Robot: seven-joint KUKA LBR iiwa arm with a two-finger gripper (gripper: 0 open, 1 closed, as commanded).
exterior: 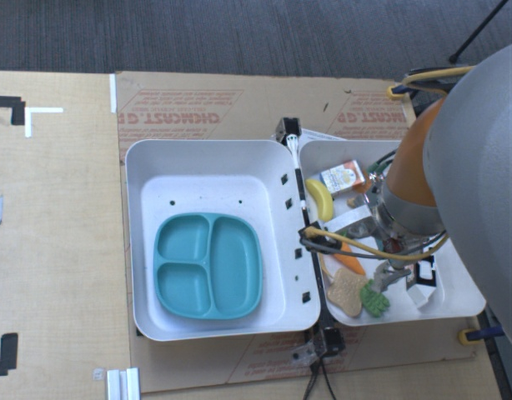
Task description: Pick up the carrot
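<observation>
1. I see the arm (464, 140) reaching in from the right, its grey bulk and orange band covering much of the right bin (456, 307).
2. The gripper (395, 275) hangs low over the near half of that bin, just to the right of the food items.
3. I cannot tell from this view whether the hand is released or clenched; cables and the wrist body clutter it, and I see nothing clearly between its tips.
4. The carrot (348, 262) lies in the right bin, near its left wall, pointing roughly left to right, orange against the white floor.
5. The carrot sits just left of the gripper; I cannot say whether they touch.
6. A yellow cable (339, 242) crosses just on the far side of the carrot.
7. A banana (320, 199) lies farther back in the same bin, close to the left wall.
8. A small carton (341, 177) with an orange and white label sits just beyond the banana, toward the far side.
9. A slice of bread (345, 293) lies nearer than the carrot, and a green broccoli piece (374, 300) sits just right of the bread.
10. The left bin (148, 173) holds a teal divided plate (209, 267), lying flat in its near half, well apart from the gripper.
</observation>
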